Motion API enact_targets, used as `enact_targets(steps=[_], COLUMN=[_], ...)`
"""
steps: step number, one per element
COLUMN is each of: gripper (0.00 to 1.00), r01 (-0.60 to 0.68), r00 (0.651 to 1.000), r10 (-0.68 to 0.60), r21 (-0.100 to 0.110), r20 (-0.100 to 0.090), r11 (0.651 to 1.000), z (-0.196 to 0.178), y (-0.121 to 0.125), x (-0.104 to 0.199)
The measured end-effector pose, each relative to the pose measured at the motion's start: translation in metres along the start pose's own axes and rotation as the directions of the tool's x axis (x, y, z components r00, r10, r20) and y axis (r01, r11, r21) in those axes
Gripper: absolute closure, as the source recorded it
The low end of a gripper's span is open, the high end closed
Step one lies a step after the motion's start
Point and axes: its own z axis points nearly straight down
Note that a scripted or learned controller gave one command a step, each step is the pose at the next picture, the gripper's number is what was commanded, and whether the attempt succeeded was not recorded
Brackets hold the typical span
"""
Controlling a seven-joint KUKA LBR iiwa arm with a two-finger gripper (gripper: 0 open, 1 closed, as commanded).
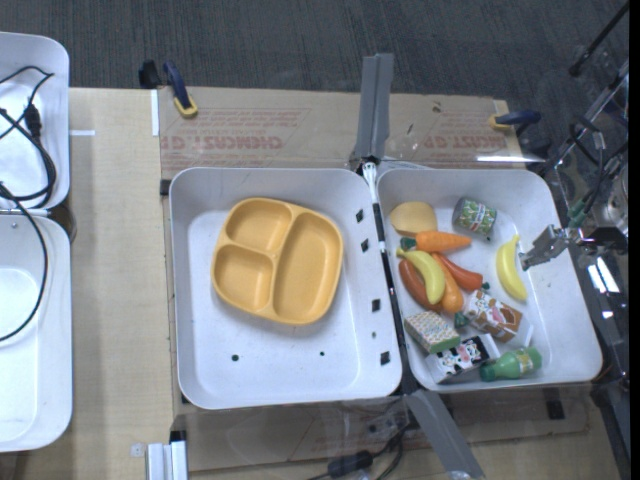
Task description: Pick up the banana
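Gripper (545,248) hangs at right of frame, fingers apart, gripping nothing, just beside the banana (511,268) along the right bin (572,298) wall. Risk: that wall blocks a finger, or a second banana (425,274) mid-bin draws the grasp instead.

In left bin (190,298): 1 divided plate (277,260). In right bin (570,313): 2 bananas, 1 (426,274) left amid clutter, other banana (511,269) right, just beside gripper (543,248).
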Motion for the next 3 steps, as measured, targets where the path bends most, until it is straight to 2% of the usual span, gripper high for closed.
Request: enact_targets(steps=[1,2,3], gripper=[0.0,1.0,1.0], r01=[0.009,0.008,0.097], r00=[1.0,1.0,0.995], r10=[-0.009,-0.008,-0.097], r21=[-0.006,-0.006,0.008], r20=[-0.012,-0.005,-0.005], r11=[1.0,1.0,0.995], z=[0.142,0.133,0.145], y=[0.074,0.073,0.145], x=[-0.019,-0.022,-0.029])
